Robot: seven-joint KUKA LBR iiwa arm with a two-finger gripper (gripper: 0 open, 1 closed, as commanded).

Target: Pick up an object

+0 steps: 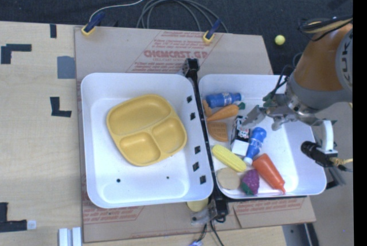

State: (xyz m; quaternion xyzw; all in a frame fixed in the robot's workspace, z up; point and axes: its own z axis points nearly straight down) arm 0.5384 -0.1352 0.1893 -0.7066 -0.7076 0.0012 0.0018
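The right bin [301, 141] holds several toy foods. A blue bottle [223, 100] lies at its far left, with an orange piece [223, 113] and a brown piece [219, 131] just below it. Further forward are a yellow corn cob [229, 157], a blue-and-white bottle [254, 144], an orange carrot [268, 172], purple grapes [250, 182] and a beige disc [228, 179]. My gripper [250, 120] hangs low over the middle of this bin, right above a small black-and-white object [241, 133] and beside the blue-and-white bottle. I see nothing clearly lifted.
The left bin [94, 124] holds a yellow divided plate [147, 129]. A black divider [198, 124] runs between the bins. Cables [172, 7] loop behind the cardboard base, and a small yellow ball [279, 40] lies on the dark floor at the back right.
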